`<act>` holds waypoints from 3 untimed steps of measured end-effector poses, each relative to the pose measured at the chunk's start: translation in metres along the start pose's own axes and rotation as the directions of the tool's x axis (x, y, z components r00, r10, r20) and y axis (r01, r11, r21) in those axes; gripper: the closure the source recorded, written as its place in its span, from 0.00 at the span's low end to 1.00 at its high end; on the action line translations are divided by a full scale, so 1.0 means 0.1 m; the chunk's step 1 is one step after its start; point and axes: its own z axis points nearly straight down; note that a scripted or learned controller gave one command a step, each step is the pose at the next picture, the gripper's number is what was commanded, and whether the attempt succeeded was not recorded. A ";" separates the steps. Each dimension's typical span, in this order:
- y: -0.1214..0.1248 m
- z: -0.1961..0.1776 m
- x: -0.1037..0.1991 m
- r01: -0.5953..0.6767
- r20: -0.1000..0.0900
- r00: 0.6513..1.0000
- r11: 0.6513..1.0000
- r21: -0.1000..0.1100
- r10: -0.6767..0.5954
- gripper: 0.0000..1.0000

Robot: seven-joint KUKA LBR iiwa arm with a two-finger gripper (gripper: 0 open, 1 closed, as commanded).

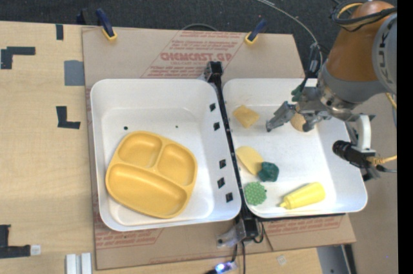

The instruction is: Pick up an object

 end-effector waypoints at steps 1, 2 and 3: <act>0.03 -0.08 0.00 0.004 0.002 1.000 1.000 -0.014 -0.004 0.00; 0.01 0.57 -0.02 0.003 0.002 1.000 1.000 -0.008 -0.003 0.00; -0.04 1.02 0.02 0.003 0.002 1.000 1.000 -0.009 -0.003 0.00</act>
